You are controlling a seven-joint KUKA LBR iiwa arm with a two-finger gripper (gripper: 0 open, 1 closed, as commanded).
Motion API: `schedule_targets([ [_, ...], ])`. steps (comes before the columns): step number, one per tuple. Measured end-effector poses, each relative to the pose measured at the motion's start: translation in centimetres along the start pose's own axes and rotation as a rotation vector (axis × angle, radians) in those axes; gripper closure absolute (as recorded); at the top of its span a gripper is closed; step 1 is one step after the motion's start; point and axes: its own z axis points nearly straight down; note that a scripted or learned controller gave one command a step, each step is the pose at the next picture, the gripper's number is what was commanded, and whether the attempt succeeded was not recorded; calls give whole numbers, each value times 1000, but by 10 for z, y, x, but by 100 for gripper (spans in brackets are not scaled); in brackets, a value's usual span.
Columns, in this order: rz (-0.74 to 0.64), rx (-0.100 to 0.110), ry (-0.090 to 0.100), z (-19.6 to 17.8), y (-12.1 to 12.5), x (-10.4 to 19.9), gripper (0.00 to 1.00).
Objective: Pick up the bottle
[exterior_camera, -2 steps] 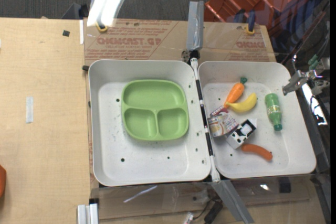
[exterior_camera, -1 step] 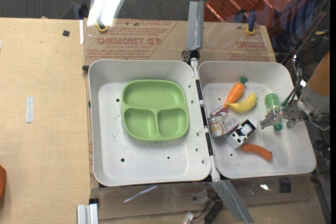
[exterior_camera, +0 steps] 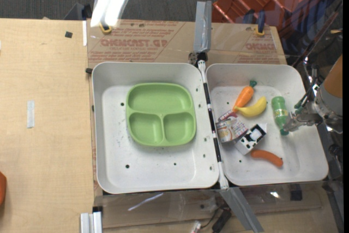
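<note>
The grey arm reaches in from the right over the right-hand bin (exterior_camera: 313, 169), its pincer (exterior_camera: 292, 123) low at the bin's right side; whether it is spread or pressed together cannot be told. The green bottle (exterior_camera: 280, 112) lies on the bin floor just beside the pincer's tip, right of the banana (exterior_camera: 252, 109) and carrot (exterior_camera: 244, 96).

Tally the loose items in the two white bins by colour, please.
Green: 2, the divided plate and the bottle
Orange: 2, the carrot and the sausage-shaped piece
Yellow: 1, the banana
Mixed print: 2, the crumpled packet and the black-and-white box
Total: 7
</note>
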Motion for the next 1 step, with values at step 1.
schedule_targets([
  [1,-80,-3,-5,28,65,43,100],
])
